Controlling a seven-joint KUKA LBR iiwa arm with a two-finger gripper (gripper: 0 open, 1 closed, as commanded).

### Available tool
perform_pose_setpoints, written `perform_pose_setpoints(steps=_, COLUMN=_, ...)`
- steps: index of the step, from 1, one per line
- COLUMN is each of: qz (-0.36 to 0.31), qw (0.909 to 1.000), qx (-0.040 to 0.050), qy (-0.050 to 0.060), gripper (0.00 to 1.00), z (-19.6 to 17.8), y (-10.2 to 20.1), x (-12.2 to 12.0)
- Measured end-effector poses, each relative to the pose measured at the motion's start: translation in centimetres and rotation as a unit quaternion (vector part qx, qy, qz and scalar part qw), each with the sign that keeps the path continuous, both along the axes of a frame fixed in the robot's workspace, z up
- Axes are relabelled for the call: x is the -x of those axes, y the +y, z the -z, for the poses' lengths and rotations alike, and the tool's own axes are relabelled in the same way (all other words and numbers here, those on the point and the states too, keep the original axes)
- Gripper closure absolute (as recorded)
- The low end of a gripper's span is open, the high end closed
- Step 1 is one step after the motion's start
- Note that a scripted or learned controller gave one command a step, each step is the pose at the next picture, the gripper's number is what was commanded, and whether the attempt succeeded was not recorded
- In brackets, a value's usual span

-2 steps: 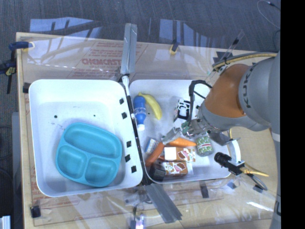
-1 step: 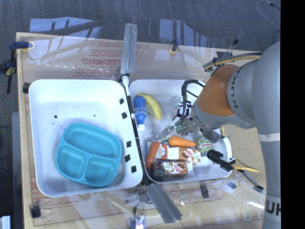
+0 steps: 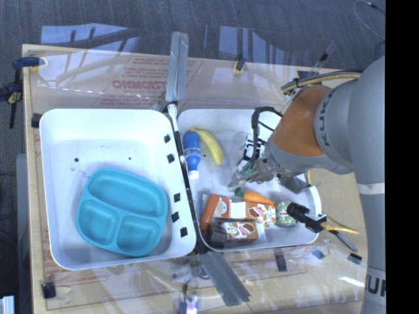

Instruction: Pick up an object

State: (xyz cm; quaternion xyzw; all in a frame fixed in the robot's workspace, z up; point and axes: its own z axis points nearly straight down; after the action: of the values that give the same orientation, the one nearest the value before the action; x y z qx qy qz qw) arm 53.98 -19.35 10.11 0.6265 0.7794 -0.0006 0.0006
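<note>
My gripper (image 3: 247, 175) hangs low mid right bin (image 3: 222, 120), just above the carrot (image 3: 258, 197); finger state I cannot tell.

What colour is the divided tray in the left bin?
Light blue, a turquoise shade; the divided tray shows plainly in the camera view.

bins (image 3: 59, 136): 2 | tray (image 3: 122, 211): 1 | banana (image 3: 210, 145): 1 | bottle (image 3: 192, 152): 1 | cartons (image 3: 243, 210): 2
</note>
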Motion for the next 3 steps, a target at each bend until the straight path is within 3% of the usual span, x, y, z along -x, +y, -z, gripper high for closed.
perform_pose_setpoints(steps=1, qz=0.032, qw=0.9995, qx=-0.0005, qy=-0.001, gripper=1.0, z=-9.4, y=2.2, x=-0.7)
perform_pose_setpoints(steps=2, qz=0.031, qw=0.9995, qx=-0.0006, qy=0.0, gripper=0.0, z=-9.3, y=2.3, x=-0.7)
perform_pose_setpoints(steps=3, qz=0.01, qw=0.9999, qx=-0.0003, qy=0.001, gripper=0.0, z=-3.8, y=-1.2, x=-6.8)
